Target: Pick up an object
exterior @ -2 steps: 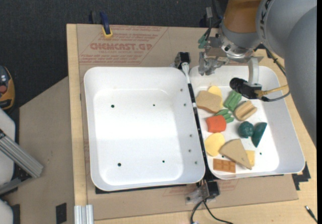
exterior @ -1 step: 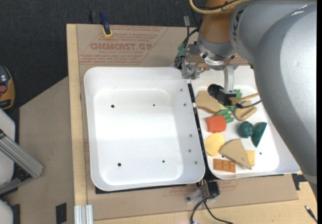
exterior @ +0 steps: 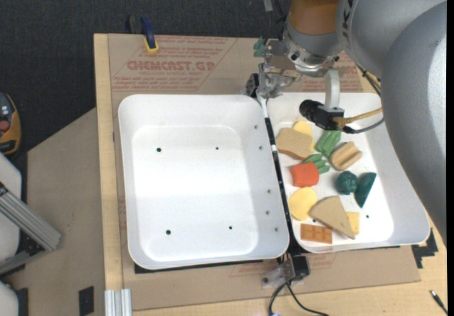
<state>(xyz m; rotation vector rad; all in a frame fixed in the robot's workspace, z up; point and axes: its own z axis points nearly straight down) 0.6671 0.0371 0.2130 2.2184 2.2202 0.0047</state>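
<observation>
Camera view: claw [exterior: 264,89] at far-left corner of right bin [exterior: 379,226] (its opening cannot be told); tan bread slice [exterior: 294,143] lies apart, nearer the camera, untouched.

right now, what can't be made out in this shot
Camera view:
- The far right side of the right bin is hidden behind the grey arm, so anything lying there is unseen.
- The small yellow piece is mostly covered by the tan wedge; its shape is unclear.
- The dark round thing is cut off by the picture's left edge; I cannot identify it.
</observation>
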